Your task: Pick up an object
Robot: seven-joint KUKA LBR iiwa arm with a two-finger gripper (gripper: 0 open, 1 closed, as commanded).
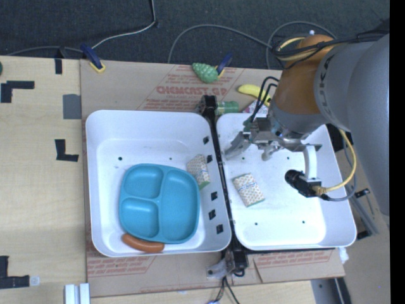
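Camera view, gripper (252,146) over the right bin (329,230), fingers spread apart with nothing between them, small patterned packet (248,189) flat on the bin floor just below the fingertips, apart from them, near the bin's left wall.

Left white bin (101,170): a blue three-compartment plastic plate (158,202) fills most of the floor, an orange sausage-shaped toy (143,243) at its front edge.
Right white bin (335,227): broad bare floor around a small patterned packet (248,189).
Divider: black clips (212,170) line the shared rims.
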